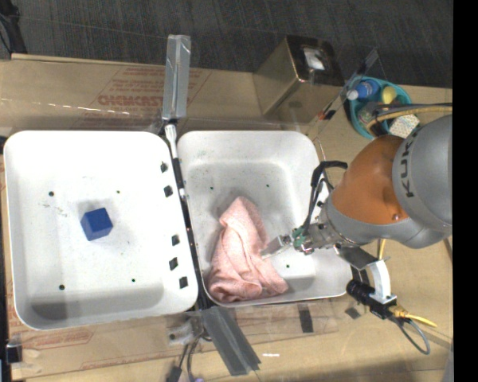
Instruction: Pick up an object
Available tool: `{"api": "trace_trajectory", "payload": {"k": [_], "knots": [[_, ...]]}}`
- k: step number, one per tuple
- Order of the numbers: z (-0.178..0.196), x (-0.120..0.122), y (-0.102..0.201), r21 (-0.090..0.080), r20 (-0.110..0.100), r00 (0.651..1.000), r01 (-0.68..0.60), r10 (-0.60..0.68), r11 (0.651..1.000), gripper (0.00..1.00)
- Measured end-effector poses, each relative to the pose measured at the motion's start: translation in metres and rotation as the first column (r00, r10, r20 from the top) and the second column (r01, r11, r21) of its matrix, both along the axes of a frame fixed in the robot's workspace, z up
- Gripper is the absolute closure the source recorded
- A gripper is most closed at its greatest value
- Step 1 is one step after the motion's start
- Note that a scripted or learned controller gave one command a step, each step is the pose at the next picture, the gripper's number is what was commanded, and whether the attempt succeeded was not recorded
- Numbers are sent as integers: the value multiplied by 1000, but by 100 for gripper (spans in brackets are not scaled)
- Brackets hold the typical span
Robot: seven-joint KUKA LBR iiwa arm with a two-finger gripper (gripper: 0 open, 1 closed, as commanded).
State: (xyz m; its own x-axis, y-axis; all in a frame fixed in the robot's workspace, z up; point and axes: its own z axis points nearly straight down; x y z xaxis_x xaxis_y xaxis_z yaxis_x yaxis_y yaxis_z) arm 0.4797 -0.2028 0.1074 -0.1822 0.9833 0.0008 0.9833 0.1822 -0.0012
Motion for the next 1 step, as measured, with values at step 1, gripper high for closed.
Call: {"api": "trace_trajectory", "payload": {"k": [1], "knots": [[-15,63,42,0,0,1000,1,-1,1000,0]]}}
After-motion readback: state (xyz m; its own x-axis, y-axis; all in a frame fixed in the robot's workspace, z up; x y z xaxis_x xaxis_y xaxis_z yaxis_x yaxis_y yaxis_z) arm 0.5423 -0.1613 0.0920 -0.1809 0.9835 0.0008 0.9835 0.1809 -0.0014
